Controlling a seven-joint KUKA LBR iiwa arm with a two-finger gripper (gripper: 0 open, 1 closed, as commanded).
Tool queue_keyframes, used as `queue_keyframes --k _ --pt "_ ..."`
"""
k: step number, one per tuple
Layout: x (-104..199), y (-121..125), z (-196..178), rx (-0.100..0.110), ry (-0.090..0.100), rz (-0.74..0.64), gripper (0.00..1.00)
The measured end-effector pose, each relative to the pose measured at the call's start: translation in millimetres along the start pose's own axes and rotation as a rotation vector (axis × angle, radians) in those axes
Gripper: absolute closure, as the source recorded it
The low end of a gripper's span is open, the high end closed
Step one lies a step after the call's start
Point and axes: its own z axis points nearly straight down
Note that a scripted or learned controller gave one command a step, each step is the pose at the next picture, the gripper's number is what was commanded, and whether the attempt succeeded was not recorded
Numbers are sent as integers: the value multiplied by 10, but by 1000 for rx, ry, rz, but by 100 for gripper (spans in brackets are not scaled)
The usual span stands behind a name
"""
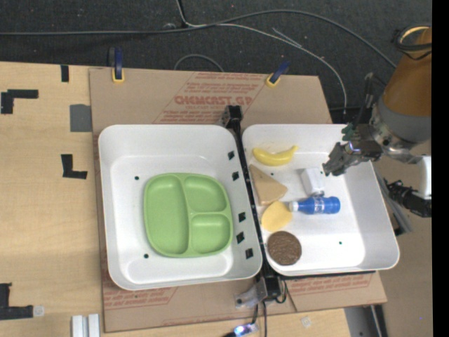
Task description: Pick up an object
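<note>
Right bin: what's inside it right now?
The right bin holds a banana, a tan wedge, a yellow round piece, a brown disc, a blue bottle and a small grey block. The end effector hangs over its far right part, hiding the floor beneath.

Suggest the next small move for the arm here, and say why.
Probably shift the gripper a little toward the blue bottle and lower it. The gripper sits over the right bin near its far right side, holding nothing, and the bottle lies closest, apart from the banana and brown disc.
</note>
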Motion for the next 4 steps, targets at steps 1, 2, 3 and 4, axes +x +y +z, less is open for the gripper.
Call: queue_keyframes --k 1,2,3,4 --pt "541 98 169 2 2 -3 100" --pt "1106 232 317 3 2 -4 100" --pt "1543 322 402 2 1 -2 100" --pt "2051 460 513 1 1 -3 100"
